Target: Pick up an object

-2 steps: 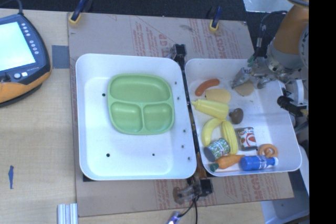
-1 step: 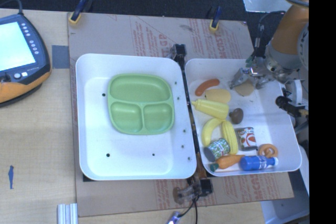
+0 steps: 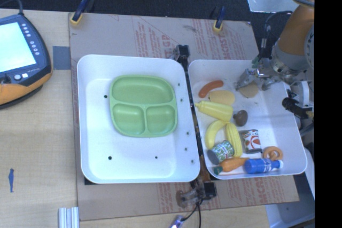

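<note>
My gripper point(image 3: 255, 81) hangs low over the back of the right bin point(image 3: 286, 115), coming in from the right, and it looks open. A round tan piece point(image 3: 249, 91) lies just below and between its fingertips; nothing is held. The bin carries several toy foods: a red sausage point(image 3: 211, 88), a pale yellow lump point(image 3: 222, 97), a yellow squeeze bottle point(image 3: 214, 110), a small brown lump point(image 3: 241, 117), a banana point(image 3: 213, 133), a corn cob point(image 3: 233, 140), a carrot point(image 3: 234, 164) and a blue bottle point(image 3: 262, 166).
The left bin point(image 3: 91, 136) holds a green divided plate point(image 3: 143, 105). A small can point(image 3: 220, 152), a brown and red tin point(image 3: 251, 141) and an orange ring point(image 3: 272, 154) crowd the right bin's front. A tablet-like pendant point(image 3: 18, 61) lies at far left.
</note>
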Robot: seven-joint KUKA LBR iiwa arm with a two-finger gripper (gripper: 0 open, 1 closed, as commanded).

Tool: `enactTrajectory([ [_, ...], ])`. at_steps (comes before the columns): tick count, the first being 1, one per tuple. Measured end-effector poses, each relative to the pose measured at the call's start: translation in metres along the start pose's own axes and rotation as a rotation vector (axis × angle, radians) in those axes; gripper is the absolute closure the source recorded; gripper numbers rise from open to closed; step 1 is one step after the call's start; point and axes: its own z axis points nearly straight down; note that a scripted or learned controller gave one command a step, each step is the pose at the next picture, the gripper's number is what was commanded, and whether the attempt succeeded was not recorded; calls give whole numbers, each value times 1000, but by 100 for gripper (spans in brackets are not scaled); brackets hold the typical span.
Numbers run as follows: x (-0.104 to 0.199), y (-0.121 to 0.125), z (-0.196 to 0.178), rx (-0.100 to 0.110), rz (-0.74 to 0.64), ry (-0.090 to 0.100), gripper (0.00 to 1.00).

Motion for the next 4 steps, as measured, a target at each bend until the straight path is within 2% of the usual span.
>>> enactTrajectory([
  [3,0,0,0,0,-2,0,0],
  [4,29,0,0,3,-3,-1,0],
])
